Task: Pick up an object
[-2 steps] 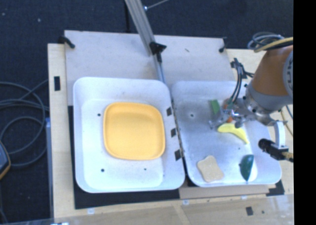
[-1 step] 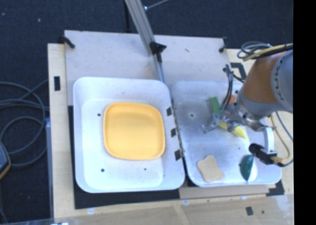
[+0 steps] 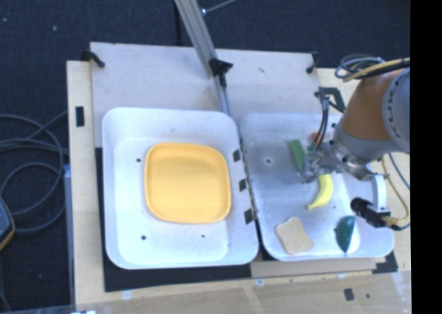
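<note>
The right bin (image 3: 269, 188) holds a yellow banana (image 3: 321, 193), a green stick-like piece (image 3: 297, 153), a tan slice of bread (image 3: 295, 235) and a teal and white object (image 3: 347, 232). My gripper (image 3: 311, 169) reaches in from the right and hangs low between the green piece and the top end of the banana. Its fingertips are dark and small against the bin floor, and nothing shows clearly between them. The orange band of the arm (image 3: 369, 109) is above the bin's right side.
A square yellow plate (image 3: 187, 182) lies in the left bin (image 3: 124, 168). A metal pole (image 3: 197, 26) slants down from the top to the divider between the bins. Cables (image 3: 383, 216) trail by the right bin's right edge.
</note>
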